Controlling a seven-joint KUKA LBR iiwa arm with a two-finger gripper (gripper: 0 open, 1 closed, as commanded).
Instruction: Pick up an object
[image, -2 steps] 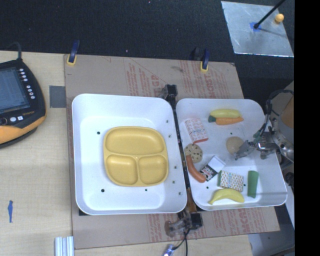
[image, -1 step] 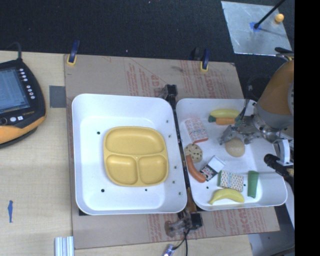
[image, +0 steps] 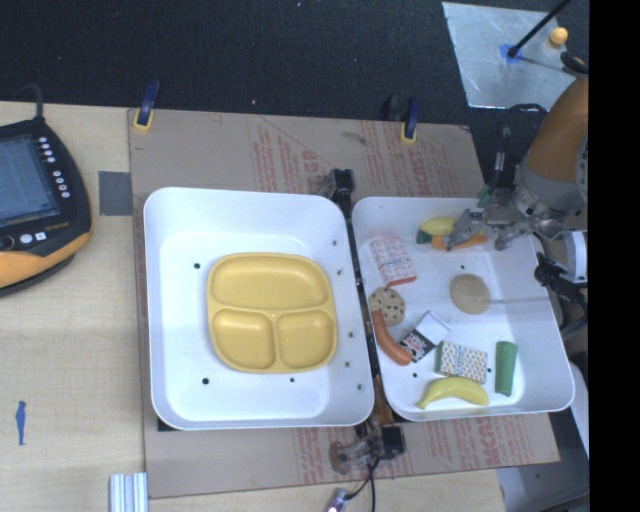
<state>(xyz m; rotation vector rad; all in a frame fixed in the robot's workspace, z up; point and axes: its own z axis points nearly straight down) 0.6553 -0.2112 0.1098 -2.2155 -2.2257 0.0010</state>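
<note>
Target candidate: yellow-green toy (image: 436, 227) with an orange piece (image: 470, 240) beside it, far corner of right bin (image: 535, 395). Gripper (image: 472, 229) hovers just right of them; jaws' state unreadable. Advise: centre over one piece, descend clear of the bin wall.

I can't make out the end effector (image: 470, 232) fingers; they blur into the yellow and orange item (image: 437, 229) at the right bin's (image: 545, 395) far side. The arm (image: 556, 140) is cut off at the right edge. On the table (image: 60, 350), the pendant (image: 35, 205) runs off the left edge, its screen unreadable.
</note>
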